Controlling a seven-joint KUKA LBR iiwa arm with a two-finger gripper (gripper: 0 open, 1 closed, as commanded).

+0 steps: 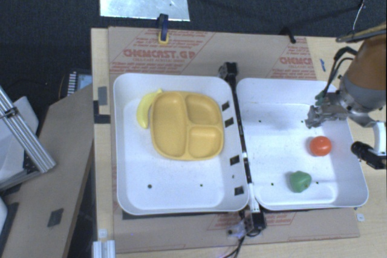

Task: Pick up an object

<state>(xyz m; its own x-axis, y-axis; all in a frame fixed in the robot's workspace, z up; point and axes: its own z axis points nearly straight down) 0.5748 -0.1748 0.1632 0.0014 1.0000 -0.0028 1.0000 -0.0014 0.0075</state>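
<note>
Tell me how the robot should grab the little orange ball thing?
Probably from straight above, fingers closing across the widest middle of the orange ball. It looks round and lies alone on the right bin floor, apart from the green object, so its sides are free. The gripper is just beside it.

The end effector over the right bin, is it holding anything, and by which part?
Nothing is held. The end effector hangs over bare bin floor, apart from the orange ball and the green object lying in the right bin.

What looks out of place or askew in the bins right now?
Only a small oddity: a yellow banana is wedged between the yellow divided plate and the left bin wall, partly hidden. The orange ball and green object sit normally.
</note>
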